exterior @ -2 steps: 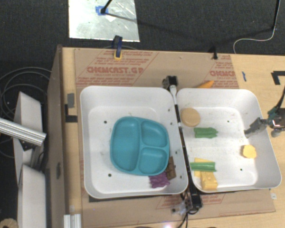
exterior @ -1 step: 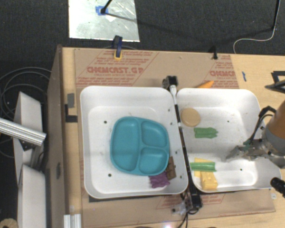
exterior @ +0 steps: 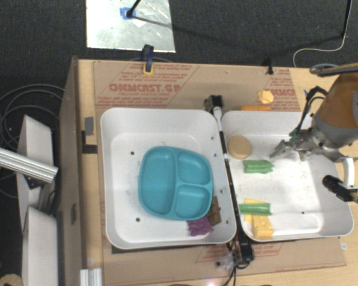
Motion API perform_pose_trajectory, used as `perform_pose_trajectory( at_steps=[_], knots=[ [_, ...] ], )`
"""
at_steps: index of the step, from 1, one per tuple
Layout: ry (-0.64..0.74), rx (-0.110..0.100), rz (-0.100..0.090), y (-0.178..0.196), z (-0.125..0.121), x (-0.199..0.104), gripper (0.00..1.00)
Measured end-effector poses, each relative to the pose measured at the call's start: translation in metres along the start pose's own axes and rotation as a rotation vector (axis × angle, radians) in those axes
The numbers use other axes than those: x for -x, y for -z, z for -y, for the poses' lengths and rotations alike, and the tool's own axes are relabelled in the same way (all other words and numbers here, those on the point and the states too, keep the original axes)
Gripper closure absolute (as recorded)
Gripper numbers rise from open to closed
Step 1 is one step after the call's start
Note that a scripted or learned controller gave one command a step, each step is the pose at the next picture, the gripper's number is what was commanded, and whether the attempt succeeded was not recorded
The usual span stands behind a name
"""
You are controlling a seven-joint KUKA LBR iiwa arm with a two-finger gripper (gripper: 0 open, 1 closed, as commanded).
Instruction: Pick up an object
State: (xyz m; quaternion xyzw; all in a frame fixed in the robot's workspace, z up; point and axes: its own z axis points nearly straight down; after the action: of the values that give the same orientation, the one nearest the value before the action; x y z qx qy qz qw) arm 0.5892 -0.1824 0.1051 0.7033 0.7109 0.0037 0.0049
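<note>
A dark carpeted floor (exterior: 24,34) is surrounding the desk (exterior: 167,85), whose brown cardboard top is carrying two shallow white bins side by side; a sheet of reflective foil (exterior: 130,16) is lying on the floor beyond the far edge, and black cables (exterior: 24,103) are looping at the left.

The left bin (exterior: 116,159) is holding a teal divided plate (exterior: 175,182) across its middle, leaving open white floor along the far and left walls; a small purple piece (exterior: 198,226) and a brown piece (exterior: 215,213) are sitting just beside the plate's near corner, close to the bin's near wall.

The right bin (exterior: 322,219) is keeping its objects along its left side: a tan round disc (exterior: 239,147) near the dividing wall, a green pod-shaped piece (exterior: 258,167) just below it, then a second green piece (exterior: 255,207) touching a yellow wedge (exterior: 262,225) at the near wall; the middle and right of this bin are lying bare.

The arm (exterior: 346,106) is reaching in from the right, its orange band above the grey wrist; the gripper (exterior: 289,148) is hanging over the right bin's far half, near the green pod but apart from it; whether the jaws are apart or together cannot be told here, and nothing is showing between them.
</note>
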Motion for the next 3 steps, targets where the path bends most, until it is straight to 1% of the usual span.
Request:
perform_pose_trajectory(
  at_steps=[1, 2, 3],
  knots=[
    [0.003, -0.005, -0.005, 0.085, 0.019, -0.111, 0.00],
    [-0.010, -0.017, -0.002, 0.019, 0.028, -0.095, 0.00],
    [-0.010, -0.006, -0.005, -0.017, 0.008, -0.056, 0.00]
  ],
)
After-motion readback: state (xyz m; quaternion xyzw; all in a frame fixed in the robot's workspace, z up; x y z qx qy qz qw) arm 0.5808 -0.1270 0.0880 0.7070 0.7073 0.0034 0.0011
